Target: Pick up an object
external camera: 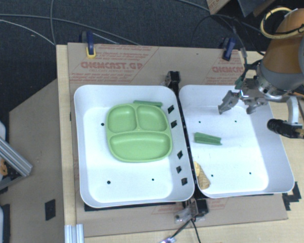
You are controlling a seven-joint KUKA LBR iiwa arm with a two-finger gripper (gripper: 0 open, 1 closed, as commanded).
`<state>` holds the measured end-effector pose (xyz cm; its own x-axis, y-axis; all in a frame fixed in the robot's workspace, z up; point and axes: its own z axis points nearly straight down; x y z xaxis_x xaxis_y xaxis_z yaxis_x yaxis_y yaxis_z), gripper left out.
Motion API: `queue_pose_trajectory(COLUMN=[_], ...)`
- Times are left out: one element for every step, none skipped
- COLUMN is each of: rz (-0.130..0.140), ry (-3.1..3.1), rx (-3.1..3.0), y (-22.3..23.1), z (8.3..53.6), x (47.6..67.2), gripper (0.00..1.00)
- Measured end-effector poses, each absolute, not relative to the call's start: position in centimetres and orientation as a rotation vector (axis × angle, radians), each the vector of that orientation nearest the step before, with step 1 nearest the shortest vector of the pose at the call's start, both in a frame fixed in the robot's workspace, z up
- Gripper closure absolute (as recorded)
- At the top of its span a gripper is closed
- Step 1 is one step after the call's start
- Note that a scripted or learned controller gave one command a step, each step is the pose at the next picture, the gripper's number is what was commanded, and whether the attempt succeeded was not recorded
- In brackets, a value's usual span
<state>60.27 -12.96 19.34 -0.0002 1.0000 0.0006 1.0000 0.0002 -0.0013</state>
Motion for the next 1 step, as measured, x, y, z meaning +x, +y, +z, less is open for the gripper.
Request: queue_pose_trajectory(rz=[0.006], ry=[-2.216], rx=[-2.217], y=[-12.66], z=[13.06], x=[59.82], gripper=[0.00])
